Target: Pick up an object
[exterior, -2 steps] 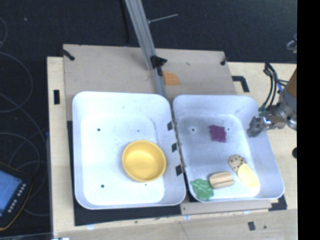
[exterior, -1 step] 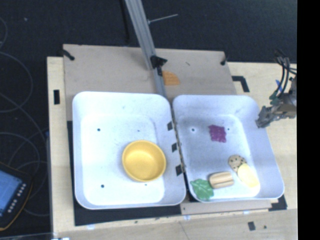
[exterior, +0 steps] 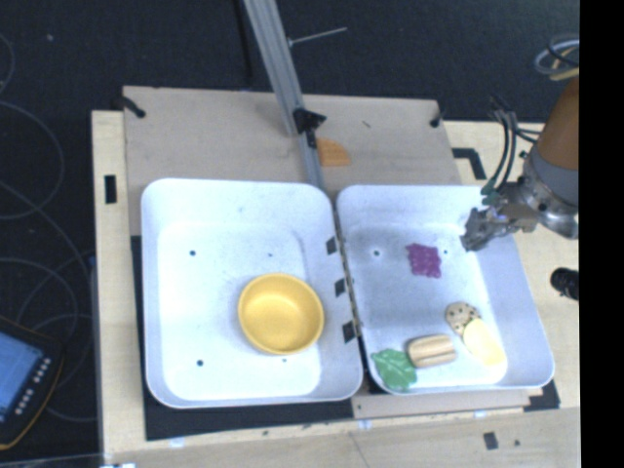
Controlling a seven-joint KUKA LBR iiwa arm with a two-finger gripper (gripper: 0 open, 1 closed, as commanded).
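Nearest of all to the gripper (exterior: 480, 230) is a purple piece (exterior: 423, 259), small, ragged-edged and flat, lying just left of and slightly below it on the floor of the right bin (exterior: 507, 291), apart from the fingers. Whether the gripper is open or closed cannot be told (it is a dark blur over the bin's upper right rim), and nothing shows between its fingers. Further below the gripper, along the near wall of the same bin, lie one tan speckled disc (exterior: 462, 313), one pale yellow oval (exterior: 484, 341) touching it, one beige cylinder (exterior: 431, 350) and one green leafy piece (exterior: 393, 368): five things in all. Well to the left, the left bin (exterior: 175, 232) holds one yellow bowl (exterior: 281, 312), upright.
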